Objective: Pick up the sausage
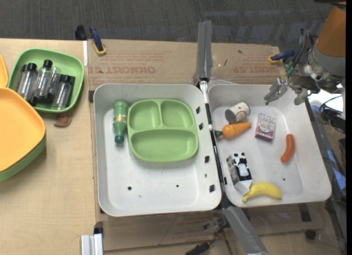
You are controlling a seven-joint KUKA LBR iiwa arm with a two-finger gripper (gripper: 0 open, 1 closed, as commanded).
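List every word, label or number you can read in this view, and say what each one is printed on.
"CHEMCRZT": red print, upside down, on the cardboard sheet behind the left bin; the spelling is uncertain.
A second red line on the cardboard behind the right bin: only partly visible, not readable.
Small pink-and-white card box in the right bin: printing too small to read.
Black-and-white carton: pattern only, no legible text.
Bottles in the green tray: no readable labels.
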